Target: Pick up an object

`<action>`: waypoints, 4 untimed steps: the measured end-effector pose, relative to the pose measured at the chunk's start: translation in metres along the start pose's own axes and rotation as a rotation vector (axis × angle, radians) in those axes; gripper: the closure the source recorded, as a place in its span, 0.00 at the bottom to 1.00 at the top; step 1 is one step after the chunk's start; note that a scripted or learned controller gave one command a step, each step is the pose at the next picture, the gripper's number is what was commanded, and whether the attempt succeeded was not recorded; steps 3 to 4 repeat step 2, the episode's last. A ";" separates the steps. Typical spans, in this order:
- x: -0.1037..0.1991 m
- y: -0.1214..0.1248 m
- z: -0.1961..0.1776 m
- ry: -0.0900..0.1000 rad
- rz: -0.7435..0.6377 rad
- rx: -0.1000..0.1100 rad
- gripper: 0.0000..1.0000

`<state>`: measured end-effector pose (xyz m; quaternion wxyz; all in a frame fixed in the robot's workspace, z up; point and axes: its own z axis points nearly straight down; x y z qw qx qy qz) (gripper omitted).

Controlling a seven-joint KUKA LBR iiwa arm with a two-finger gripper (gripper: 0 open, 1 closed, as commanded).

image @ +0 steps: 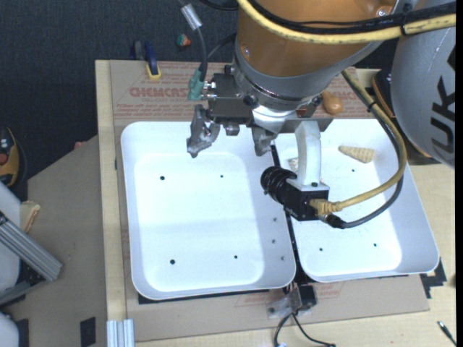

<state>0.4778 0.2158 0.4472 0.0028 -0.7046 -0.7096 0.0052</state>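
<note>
Above the left bin: the gripper [228, 142] hung near its far wall, fingers apart and holding nothing.
Right bin [405, 255]: a tan cone [358, 153] lay at the far side.
</note>
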 end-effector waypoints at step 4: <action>0.006 0.149 -0.009 0.001 0.013 -0.015 0.00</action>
